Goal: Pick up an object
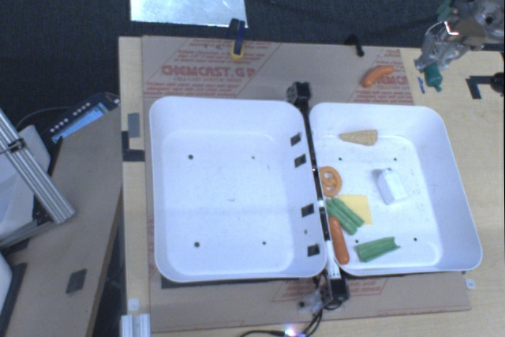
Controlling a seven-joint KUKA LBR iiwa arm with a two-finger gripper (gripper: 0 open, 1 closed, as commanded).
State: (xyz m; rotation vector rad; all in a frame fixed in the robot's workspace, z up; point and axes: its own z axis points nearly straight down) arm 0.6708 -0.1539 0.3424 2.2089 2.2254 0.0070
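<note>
While the gripper (pixel 434 69), state unclear, hovers outside, the sausage (pixel 377 76) lies just beside it

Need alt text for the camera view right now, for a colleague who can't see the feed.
The gripper hangs above the bench beyond the right bin, near a stray orange sausage lying outside it. The right bin holds a pretzel, cheese slice, white block, green beans and more; the left bin sits alongside.
</note>
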